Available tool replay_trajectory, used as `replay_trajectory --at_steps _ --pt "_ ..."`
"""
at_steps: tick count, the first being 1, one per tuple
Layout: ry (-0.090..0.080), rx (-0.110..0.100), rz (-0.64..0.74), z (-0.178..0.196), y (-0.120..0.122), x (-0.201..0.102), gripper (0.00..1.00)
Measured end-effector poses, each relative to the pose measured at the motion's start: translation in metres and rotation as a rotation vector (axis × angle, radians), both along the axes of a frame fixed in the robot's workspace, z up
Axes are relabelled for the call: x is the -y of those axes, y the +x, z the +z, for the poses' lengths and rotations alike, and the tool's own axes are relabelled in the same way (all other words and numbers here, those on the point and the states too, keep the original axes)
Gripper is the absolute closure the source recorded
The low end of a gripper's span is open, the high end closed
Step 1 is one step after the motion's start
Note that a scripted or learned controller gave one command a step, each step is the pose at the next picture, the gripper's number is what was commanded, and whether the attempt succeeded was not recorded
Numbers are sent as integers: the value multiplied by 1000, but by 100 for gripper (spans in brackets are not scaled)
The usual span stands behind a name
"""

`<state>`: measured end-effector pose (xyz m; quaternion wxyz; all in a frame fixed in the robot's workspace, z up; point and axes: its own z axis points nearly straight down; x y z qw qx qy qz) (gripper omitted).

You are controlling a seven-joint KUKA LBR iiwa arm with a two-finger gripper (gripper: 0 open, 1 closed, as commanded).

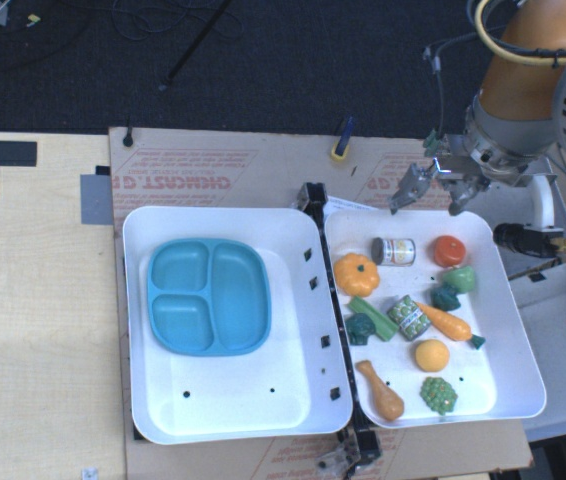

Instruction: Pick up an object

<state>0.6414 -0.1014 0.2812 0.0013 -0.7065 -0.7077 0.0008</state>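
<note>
My gripper (431, 194) hangs open above the far edge of the right bin (508, 298), its two grey fingers spread wide with nothing between them. Below it in the bin lie a small tin can (395, 252) on its side, a red tomato (450, 250), an orange pumpkin (357, 275), a carrot (449, 322), a green-labelled can (409, 316), a green pepper (460, 279), broccoli (359, 331), an orange (431, 355), a chicken drumstick (381, 391) and a green grape bunch (438, 395).
The left bin (153, 388) holds a blue divided plate (208, 297). A black clamp strip (325, 298) joins the two bins. A blue and yellow clip (342, 140) sits on the cardboard behind the bins.
</note>
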Motion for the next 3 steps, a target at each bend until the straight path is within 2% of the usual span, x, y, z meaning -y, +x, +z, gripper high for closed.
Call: replay_trajectory --at_steps 2,3 --pt "1 -6 0 -127 7 -6 0" --pt "1 -14 -2 -191 2 -9 0"
